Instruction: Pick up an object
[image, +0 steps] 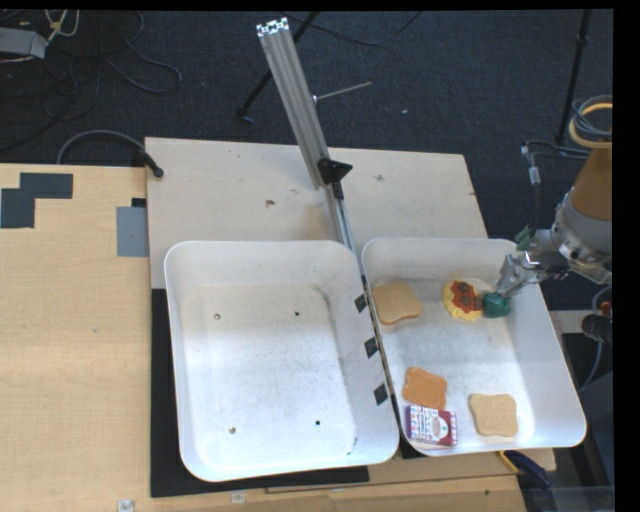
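In the camera view, the gripper (508, 283) is seen lowered over the right bin (560, 375), whether spread or pinching cannot be told, touching a green piece (496, 305) beside a yellow-and-red toy food (462, 299), with toast slices (396, 302) and a small carton (431, 425) nearby.

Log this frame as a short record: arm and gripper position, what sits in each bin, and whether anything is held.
arm: reaches in from the right, over the right bin
gripper: low at the right bin's far right side, beside a green piece
held: cannot tell
right bin contents: yellow and red toy food, three bread-like slices, small printed packet
left bin: bare white floor with a few dark specks
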